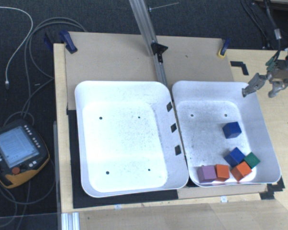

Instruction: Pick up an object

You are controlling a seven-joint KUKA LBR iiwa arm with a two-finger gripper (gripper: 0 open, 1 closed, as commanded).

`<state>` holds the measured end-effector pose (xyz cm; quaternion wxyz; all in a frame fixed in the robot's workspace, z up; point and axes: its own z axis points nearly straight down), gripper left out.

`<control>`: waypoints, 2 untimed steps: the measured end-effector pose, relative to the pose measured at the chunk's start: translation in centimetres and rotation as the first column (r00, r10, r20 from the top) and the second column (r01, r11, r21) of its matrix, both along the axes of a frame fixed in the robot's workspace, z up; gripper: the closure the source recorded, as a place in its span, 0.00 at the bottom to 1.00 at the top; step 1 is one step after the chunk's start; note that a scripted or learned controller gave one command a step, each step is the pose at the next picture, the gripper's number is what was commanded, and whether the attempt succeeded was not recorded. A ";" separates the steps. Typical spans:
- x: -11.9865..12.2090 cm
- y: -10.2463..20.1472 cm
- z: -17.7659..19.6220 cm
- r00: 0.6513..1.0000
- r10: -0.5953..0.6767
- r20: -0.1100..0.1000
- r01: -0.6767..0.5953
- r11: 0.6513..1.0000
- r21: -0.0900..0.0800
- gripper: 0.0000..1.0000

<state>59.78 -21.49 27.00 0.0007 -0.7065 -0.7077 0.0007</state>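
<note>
The right bin (201,88) holds several small cubes. One blue cube (231,129) lies alone near its middle right. Clustered at the front right corner are a purple cube (207,173), an orange cube (222,172), a second orange cube (240,170), another blue cube (236,155) and a green cube (252,160). My gripper (262,88) hovers over the bin's far right corner, at the view's right side. Its fingers (251,86) are spread open with nothing between them.
The left bin (120,87) lies beside the right one. An aluminium rail (143,20) slants down to the gap between the bins. A teach pendant (16,152) and cables lie on the floor at left. Clamps (67,41) grip the bench's far edge.
</note>
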 end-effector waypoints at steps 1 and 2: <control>2.1 -0.2 -17.5 1.000 0.000 -0.007 0.000 1.000 0.003 0.00; -1.7 2.9 -17.0 1.000 -0.001 -0.003 0.001 1.000 0.003 0.00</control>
